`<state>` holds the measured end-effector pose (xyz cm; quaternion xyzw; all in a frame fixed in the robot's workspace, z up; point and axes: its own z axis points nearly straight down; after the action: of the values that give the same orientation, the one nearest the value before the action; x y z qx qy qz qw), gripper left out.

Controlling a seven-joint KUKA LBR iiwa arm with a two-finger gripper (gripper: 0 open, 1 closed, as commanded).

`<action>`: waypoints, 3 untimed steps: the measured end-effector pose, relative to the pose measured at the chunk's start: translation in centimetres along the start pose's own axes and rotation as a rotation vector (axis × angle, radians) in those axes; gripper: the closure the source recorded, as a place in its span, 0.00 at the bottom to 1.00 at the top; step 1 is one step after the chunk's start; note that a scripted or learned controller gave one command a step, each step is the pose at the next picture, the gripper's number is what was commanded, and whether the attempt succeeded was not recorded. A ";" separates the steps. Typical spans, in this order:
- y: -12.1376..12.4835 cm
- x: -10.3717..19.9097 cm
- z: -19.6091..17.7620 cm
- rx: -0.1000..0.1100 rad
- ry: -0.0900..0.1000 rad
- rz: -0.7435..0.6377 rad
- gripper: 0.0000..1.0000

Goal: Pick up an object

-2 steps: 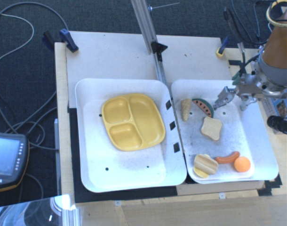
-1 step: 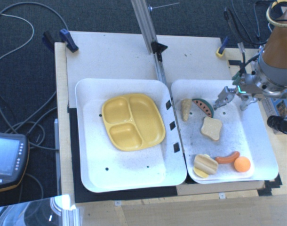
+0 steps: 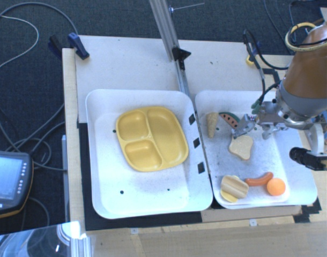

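The arm [image 3: 305, 84] hangs over the right bin [image 3: 308, 194], its gripper [image 3: 248, 126] just above a bread slice [image 3: 242, 147]; nothing is lifted yet, so the pick remains to be done; whether the jaws are released or clenched cannot be told; the yellow tray [image 3: 151, 138] sits in the left bin [image 3: 107, 197]; no writing is legible.

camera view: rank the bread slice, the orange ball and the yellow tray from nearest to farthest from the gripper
1. Bread slice, in the right bin just below the gripper.
2. Orange ball, at the right bin's near right corner.
3. Yellow tray, over in the left bin.
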<state>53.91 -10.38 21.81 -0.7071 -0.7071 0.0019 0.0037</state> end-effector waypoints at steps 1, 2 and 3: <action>-0.2 -0.2 6.3 0.001 0.000 0.000 0.00; 0.4 -0.1 10.9 0.000 0.000 0.000 0.00; 0.6 -0.1 9.5 -0.008 0.000 0.000 1.00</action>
<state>54.44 -10.49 12.31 -0.7070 -0.7072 -0.0007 0.0009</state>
